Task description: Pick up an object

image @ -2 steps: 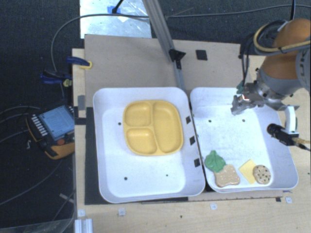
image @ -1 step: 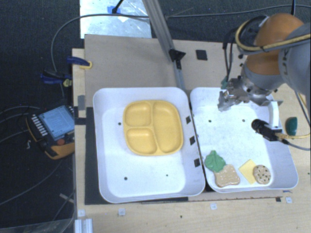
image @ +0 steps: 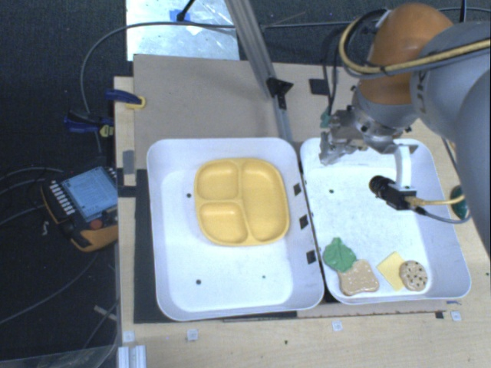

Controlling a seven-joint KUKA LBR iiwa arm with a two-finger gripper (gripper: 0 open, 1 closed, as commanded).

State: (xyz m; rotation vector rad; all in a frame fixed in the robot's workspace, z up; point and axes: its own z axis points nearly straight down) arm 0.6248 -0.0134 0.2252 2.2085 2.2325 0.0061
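Note:
Four small food toys lie along the front of the right bin: a green leaf, a slice of toast, a yellow cheese square and a round cookie. My gripper hangs low over the bin's back left corner, well away from the toys. Nothing is seen held in it. The grey arm with its orange band comes in from the upper right.
A yellow divided plate rests in the left bin. A slanted metal pole stands behind the bins. A black connector with a yellow cable hangs over the right bin. A handheld controller lies off the bench at left.

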